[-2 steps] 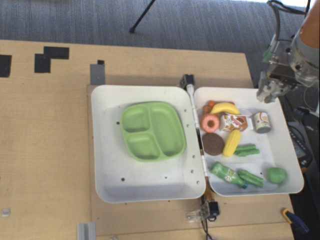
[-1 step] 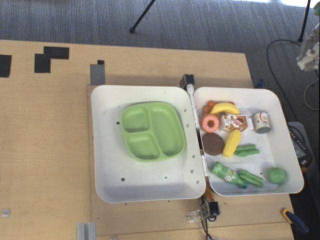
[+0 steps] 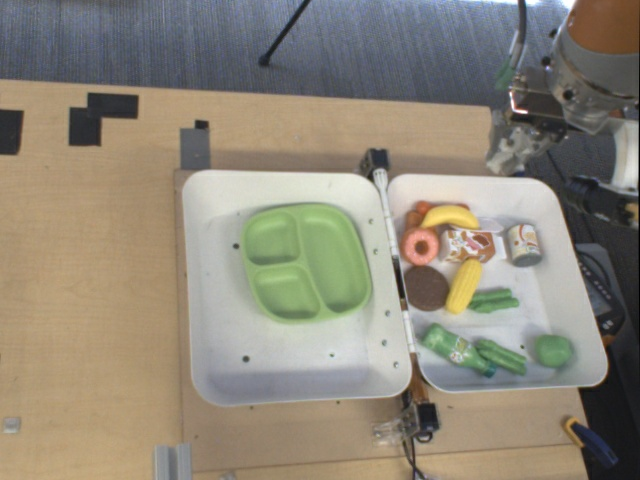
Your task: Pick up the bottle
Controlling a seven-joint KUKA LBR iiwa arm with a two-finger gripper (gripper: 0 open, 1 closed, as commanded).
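Bottle: I see the green bottle (image 3: 457,349) lying on its side near the front edge of the right bin (image 3: 565,230), beside a green pod (image 3: 503,356).
Fingers: my gripper (image 3: 512,155) hovers past the bin's far rim, well apart from the bottle; I cannot tell its state.
Left bin (image 3: 215,308): a green divided plate (image 3: 305,261).

Green bottle (image 3: 457,349) on its side (labelled), right bin's front.
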